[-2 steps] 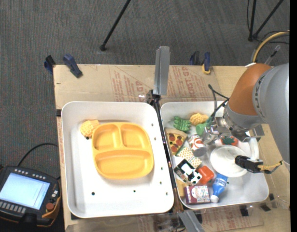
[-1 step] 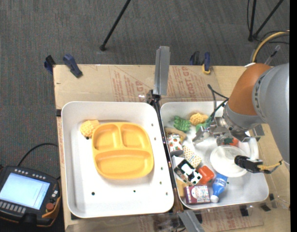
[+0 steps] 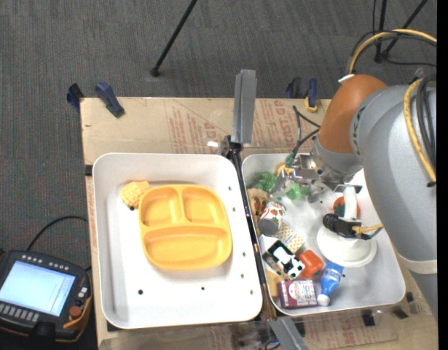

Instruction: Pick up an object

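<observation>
Gripper (image 3: 300,172), finger state indeterminate, hangs over the right bin's (image 3: 387,286) far left corner. Green toy (image 3: 271,182) lies just left of it.

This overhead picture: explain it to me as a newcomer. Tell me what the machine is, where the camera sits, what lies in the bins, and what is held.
The big grey shape with the orange band is a robot arm, reaching in from the right. One camera fixed above the bench looks down at a slant. At the arm's tip is a two-finger gripper, low over the far end of the right bin. That bin holds a jumble: green toys, a white cup, an orange block, a blue bottle, a dark red packet. The left bin holds a yellow divided plate with a small yellow toy touching its corner. I cannot see anything held.
</observation>
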`<state>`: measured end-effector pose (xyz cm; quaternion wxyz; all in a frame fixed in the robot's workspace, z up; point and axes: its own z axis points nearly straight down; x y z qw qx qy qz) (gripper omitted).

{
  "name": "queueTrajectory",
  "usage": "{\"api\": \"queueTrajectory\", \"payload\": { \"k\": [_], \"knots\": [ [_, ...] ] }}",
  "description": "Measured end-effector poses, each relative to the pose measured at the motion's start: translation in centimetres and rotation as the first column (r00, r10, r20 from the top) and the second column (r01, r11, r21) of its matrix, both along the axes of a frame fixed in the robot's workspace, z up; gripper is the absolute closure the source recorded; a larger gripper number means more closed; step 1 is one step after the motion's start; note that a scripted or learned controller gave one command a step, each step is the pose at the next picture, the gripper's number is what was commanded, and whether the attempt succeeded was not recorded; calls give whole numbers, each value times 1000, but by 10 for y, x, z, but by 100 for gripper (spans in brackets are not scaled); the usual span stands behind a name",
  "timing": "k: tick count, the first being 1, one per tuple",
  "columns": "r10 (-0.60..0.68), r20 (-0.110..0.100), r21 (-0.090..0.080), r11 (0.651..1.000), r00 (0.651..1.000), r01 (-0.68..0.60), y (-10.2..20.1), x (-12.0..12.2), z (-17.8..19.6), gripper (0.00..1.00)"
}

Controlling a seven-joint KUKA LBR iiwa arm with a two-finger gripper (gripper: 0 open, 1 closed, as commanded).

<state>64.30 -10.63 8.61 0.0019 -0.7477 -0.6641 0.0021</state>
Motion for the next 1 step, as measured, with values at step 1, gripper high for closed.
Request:
{"api": "queueTrajectory", "payload": {
  "k": [1],
  "knots": [
    [36, 2, -1, 999, 999, -36, 12, -16, 1, 0]
  ]
}}
